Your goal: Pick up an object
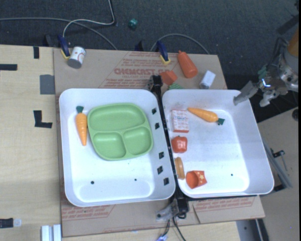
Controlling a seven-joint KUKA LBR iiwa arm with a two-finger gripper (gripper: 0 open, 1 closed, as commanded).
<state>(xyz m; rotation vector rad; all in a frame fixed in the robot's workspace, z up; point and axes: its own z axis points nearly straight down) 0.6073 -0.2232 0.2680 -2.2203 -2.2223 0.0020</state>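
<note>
Camera view has the gripper [255, 95] at the far right, hanging just past the right bin's [251, 149] far right corner, its two grey fingers [241, 97] spread apart with nothing between them. Nearest to it inside that bin lies a carrot [203, 115], pointing left with its green top toward the right, well apart from the fingers. Left of the carrot, by the bin's left wall, sits a small white and red packet [179, 121]. Nearer along the same wall come a red tomato-like piece [179, 144], then a small hot dog [179, 167], then a red fries carton with a yellow star [195, 178] at the near end. All these things lie loose on the bin floor, none touching the gripper. Beyond the right bin's far edge, on the brown cardboard [125, 69], rest an orange-red bottle [187, 64], a small orange block [168, 77] and a little grey-white cube [207, 78]. The left bin [72, 174] touches the right one along a black clipped seam and holds a green divided plate [121, 131] with a second carrot [81, 126] just beside the plate's left edge, green top toward the far side. Far left on the cardboard lies a small tin can [77, 56] on its side, next to a blue clamp [64, 46]. A second blue clamp [163, 53] grips the cardboard's far edge near the bottle.
</note>
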